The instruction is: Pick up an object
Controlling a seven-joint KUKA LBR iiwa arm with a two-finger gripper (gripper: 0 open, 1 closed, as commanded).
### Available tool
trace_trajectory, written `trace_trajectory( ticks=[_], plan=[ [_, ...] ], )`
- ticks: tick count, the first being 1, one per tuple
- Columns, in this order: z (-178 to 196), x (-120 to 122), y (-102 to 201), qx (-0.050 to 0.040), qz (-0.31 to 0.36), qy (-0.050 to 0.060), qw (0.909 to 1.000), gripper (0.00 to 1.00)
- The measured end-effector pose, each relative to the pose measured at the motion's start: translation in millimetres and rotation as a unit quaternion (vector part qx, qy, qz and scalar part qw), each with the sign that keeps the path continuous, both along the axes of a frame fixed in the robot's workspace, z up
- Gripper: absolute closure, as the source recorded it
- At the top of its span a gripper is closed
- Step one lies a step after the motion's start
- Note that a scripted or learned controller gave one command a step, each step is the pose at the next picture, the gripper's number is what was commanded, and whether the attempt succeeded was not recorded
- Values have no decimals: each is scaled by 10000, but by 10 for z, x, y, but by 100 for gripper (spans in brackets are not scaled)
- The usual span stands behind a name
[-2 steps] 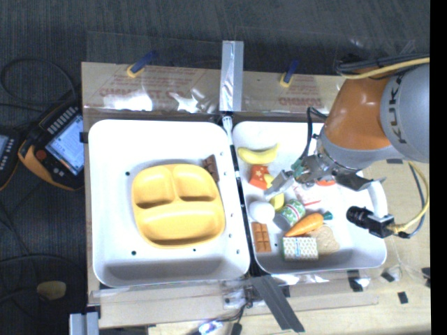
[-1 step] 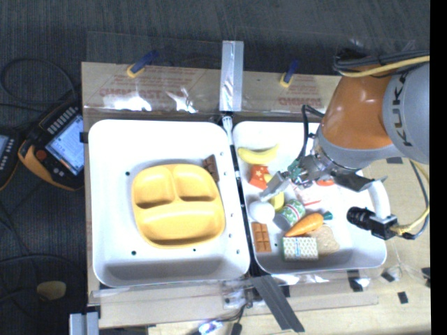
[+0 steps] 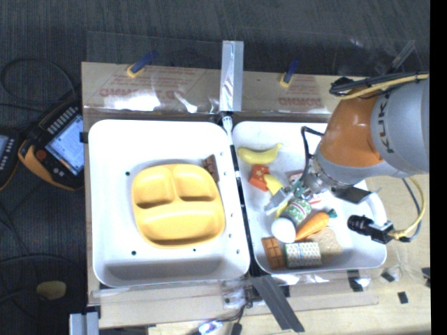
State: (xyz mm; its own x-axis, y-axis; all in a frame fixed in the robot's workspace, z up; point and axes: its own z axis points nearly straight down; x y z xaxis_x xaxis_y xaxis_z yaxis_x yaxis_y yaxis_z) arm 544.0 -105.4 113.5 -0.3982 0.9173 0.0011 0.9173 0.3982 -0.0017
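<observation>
Arm: the grey KUKA arm with its orange band enters from the right of the frame, over the right white bin [image 3: 377, 253].
Gripper: the two-finger gripper [image 3: 302, 187] is low over the middle of that bin's pile.
Fingers: too small and cluttered to tell.
Nearest thing: a small green-and-white labelled can [image 3: 300, 210], just below the gripper in the picture and lying tilted.
Long axis: an orange plastic carrot [image 3: 313, 223] runs from lower left to upper right, just below-right of the can.
Others: a yellow plastic banana [image 3: 258, 154] sits at the bin's upper left, well apart.
Left bin: holds a yellow divided tray [image 3: 178, 204].
Judgement: a short descent should meet the can.
</observation>
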Motion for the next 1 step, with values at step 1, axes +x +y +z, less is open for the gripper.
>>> trace_trajectory(
  ticks=[1],
  plan=[
    [-243, 33, -158, 20, -2637, -49, 9646, 0]
  ],
)
